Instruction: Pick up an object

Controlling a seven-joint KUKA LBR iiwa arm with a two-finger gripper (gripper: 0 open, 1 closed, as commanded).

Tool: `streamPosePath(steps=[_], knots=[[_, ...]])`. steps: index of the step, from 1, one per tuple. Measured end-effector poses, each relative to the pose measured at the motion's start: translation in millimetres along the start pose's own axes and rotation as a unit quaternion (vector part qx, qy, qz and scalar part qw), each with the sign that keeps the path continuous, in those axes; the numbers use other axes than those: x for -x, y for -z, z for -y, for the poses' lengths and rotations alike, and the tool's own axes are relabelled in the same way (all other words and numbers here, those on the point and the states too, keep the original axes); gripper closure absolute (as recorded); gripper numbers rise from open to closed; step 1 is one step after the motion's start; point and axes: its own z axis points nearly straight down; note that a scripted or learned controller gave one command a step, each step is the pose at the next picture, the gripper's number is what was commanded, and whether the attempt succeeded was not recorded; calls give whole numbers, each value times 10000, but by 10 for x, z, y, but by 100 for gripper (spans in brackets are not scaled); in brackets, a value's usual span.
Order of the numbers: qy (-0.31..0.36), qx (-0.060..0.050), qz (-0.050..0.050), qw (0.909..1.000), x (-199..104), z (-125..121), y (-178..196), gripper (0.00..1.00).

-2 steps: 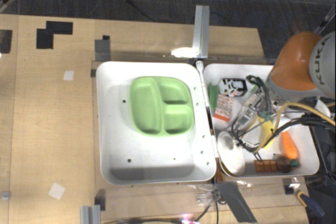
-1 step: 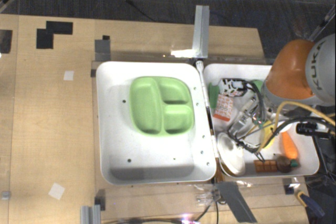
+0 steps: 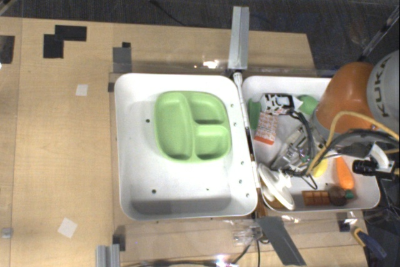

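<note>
Pincer (image 3: 294, 156) low in the cluttered right bin (image 3: 369, 200), finger state can't tell; best close on one item, lift straight.

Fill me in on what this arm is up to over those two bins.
The KUKA arm reaches in over the right bin, which is crowded with small items: a carrot, a white-and-red packet, a brown block and more. Its gripper is down among the clutter near the bin's middle, but I can't tell whether it has hold of anything. The left bin holds a green divided tray, lying untouched.
</note>
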Motion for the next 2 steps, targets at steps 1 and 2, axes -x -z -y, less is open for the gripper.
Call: streamPosePath(steps=[1, 2], knots=[[13, 1, -6, 10000, 14, -7, 118, 100], [408, -61, -171, 9990, 497, -28, 721, 100]])
